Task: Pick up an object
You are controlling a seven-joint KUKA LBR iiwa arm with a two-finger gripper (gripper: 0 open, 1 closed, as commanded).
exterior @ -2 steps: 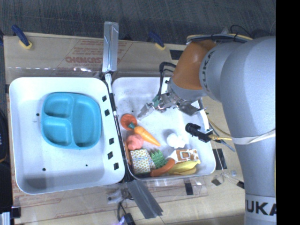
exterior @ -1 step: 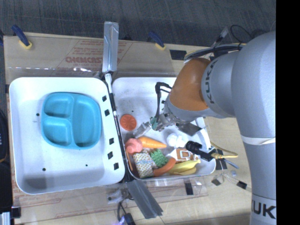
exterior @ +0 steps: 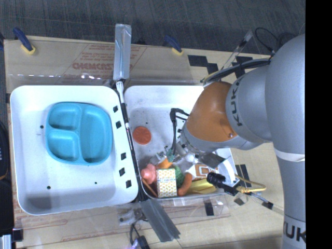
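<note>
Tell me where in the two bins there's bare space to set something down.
Left bin: bare floor along the near edge and left wall, around the blue divided plate. Right bin: bare far-left stretch, between the centre divider and the arm, above the orange disc. Its near end is crowded with piled toy food.

Dark carpet floor (exterior: 78, 7) behind the cardboard-topped bench (exterior: 67, 56).

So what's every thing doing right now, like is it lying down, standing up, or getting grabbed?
Blue tray: lying flat in the left bin, nothing in its sections.
Orange disc: flat on the right bin's floor, by itself.
Patterned box: in the toy pile at the right bin's near edge.
Pink toy: in the pile beside the box.
Yellow toy: lying in the pile.
Arm: reaching low over the pile.
</note>
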